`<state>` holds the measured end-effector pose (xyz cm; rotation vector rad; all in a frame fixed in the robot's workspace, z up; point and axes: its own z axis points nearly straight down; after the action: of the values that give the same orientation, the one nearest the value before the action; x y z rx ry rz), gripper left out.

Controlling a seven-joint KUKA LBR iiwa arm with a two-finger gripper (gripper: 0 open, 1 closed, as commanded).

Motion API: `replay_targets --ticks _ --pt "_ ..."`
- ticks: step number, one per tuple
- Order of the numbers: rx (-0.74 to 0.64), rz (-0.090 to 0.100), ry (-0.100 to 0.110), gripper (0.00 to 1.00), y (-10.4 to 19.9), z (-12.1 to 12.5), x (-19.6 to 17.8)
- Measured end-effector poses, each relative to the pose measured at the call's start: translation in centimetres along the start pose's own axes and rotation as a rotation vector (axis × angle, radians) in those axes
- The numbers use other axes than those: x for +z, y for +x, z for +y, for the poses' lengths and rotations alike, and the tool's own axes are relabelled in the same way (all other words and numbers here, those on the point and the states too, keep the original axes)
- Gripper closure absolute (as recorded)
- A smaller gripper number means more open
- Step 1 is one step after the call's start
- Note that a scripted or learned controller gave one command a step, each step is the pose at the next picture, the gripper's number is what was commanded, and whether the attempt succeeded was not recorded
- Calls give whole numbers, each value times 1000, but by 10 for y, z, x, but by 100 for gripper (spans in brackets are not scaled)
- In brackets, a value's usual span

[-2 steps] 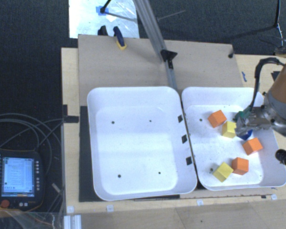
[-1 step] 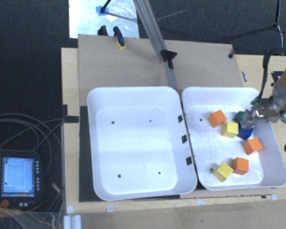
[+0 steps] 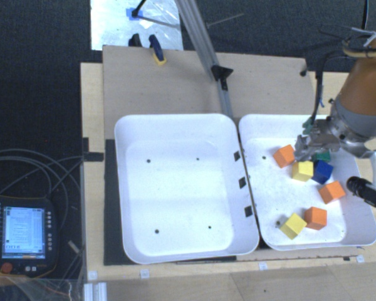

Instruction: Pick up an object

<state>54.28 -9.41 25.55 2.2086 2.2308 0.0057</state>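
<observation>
The right bin (image 3: 357,227) carries 7 small blocks. At the upper cluster, an orange block (image 3: 284,155) lies left of the gripper (image 3: 308,147), touching or nearly touching its tip. Just below the gripper sits a yellow block (image 3: 302,170), with a blue block (image 3: 323,172) pressed against its right side and a green block (image 3: 324,156) above the blue one, partly covered by the gripper body. A second orange block (image 3: 331,192) lies just below and right of the blue one. Well apart, near the bin's front edge, another yellow block (image 3: 293,225) and another orange block (image 3: 315,217) sit side by side, touching or close to it.

The blocks are plain coloured cubes, most turned at odd angles to the bin walls.

The gripper is low over the upper cluster, crowded by the orange, yellow and green blocks; its fingers are too blurred and dark to tell whether they stand apart or together, and no block is clearly between them. The grey arm (image 3: 363,93) with its orange band reaches in from the right.

The left bin (image 3: 128,143) lies beside the right one, their rims meeting at the middle. A teach pendant (image 3: 22,234) with a lit screen sits at far left.
</observation>
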Motion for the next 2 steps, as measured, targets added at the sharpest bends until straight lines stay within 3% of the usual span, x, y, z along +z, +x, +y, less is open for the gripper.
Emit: replay_targets --ticks 2 --pt "-1 1 4 100 104 18 3"
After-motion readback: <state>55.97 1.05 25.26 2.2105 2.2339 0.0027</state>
